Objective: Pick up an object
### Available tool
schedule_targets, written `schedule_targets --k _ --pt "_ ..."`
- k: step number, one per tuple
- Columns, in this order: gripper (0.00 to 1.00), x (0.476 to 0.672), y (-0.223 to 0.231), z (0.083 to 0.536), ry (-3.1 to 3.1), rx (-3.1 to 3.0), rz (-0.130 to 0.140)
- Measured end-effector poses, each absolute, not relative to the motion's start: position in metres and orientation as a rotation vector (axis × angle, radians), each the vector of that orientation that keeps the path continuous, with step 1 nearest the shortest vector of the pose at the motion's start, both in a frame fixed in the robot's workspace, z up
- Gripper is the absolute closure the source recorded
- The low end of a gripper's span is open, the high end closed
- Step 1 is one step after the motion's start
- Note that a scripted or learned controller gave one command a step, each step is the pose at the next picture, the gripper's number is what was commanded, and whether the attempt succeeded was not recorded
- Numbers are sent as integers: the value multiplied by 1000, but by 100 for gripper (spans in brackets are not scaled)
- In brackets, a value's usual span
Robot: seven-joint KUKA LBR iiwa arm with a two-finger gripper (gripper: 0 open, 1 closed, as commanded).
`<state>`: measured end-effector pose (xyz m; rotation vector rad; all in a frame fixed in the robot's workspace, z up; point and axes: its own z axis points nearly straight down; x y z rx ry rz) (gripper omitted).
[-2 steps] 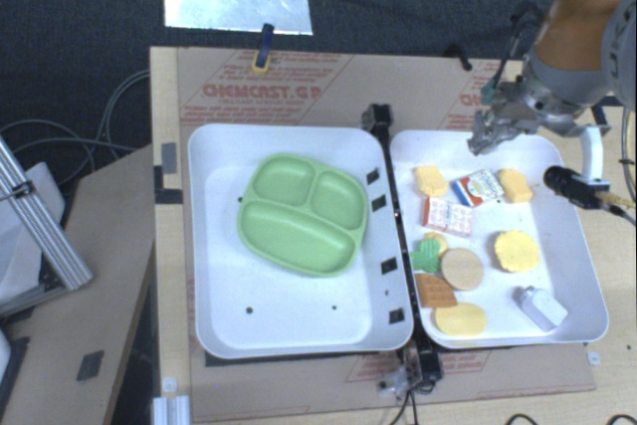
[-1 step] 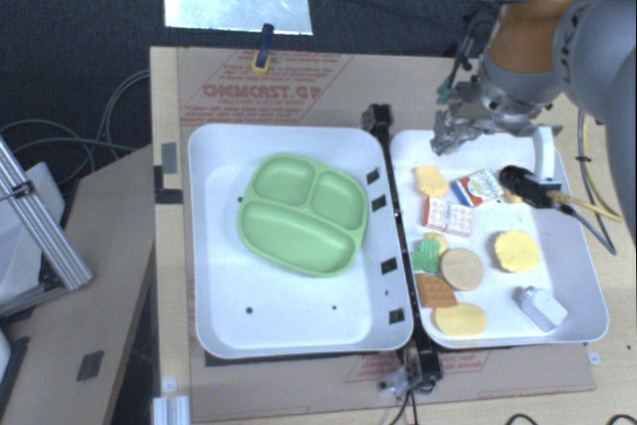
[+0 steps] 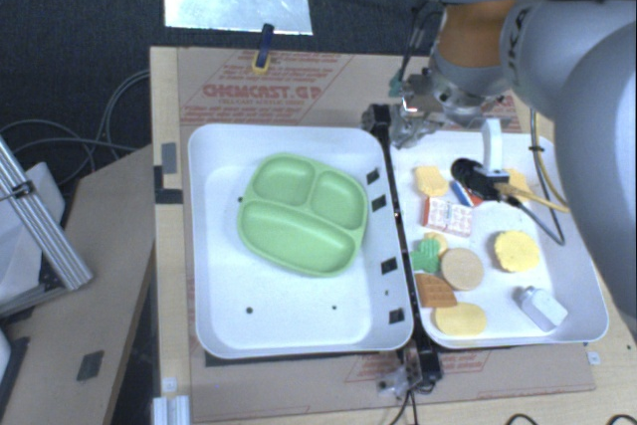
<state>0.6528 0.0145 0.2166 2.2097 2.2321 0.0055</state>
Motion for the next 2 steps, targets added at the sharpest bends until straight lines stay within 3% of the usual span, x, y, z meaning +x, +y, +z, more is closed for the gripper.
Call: schedule_targets --k 2 --pt "100 659 34 224 2227 2214 2"
